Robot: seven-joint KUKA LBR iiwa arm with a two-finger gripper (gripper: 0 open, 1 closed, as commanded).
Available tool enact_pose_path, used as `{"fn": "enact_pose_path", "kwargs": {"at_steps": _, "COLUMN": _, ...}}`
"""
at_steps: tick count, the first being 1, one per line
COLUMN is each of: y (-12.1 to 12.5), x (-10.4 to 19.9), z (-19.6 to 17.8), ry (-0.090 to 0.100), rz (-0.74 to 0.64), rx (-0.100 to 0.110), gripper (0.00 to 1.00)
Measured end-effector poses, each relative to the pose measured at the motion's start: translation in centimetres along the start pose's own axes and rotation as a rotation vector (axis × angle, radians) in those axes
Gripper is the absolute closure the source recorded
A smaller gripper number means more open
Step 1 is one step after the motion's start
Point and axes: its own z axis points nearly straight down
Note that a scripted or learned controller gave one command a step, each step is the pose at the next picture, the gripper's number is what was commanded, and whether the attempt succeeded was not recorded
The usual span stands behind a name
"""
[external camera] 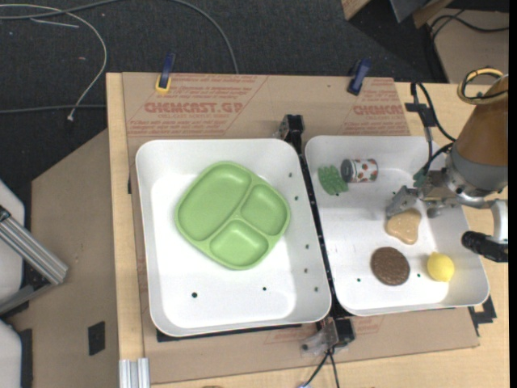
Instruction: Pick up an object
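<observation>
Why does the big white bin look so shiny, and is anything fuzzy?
In the camera view, overhead light glares off the left bin, washing out its floor around the green plate; small things in the right bin, like the yellow ball and brown disc, look soft, and the gripper is slightly blurred.

Robotics lab, clamped bench (242, 95), loose cables (89, 31)
</observation>
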Motion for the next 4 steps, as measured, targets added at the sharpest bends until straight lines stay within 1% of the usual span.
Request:
{"fn": "enact_pose_path", "kwargs": {"at_steps": 1, "y": 0.2, "x": 0.0, "z": -1.5, "ry": -0.002, "rz": 0.000, "rx": -0.008, "gripper": 1.00}}
{"fn": "enact_pose_path", "kwargs": {"at_steps": 2, "y": -0.6, "x": 0.0, "z": -7.5, "ry": -0.004, "rz": -0.001, "rx": -0.011, "gripper": 1.00}}
{"fn": "enact_pose_path", "kwargs": {"at_steps": 3, "y": -0.5, "x": 0.0, "z": -12.1, "ry": -0.005, "rz": -0.002, "rx": -0.012, "gripper": 1.00}}
{"fn": "enact_pose_path", "kwargs": {"at_steps": 4, "y": -2.0, "x": 5.2, "z": -11.4, "ry": 0.001, "rz": -0.005, "rx": -0.003, "gripper": 1.00}}
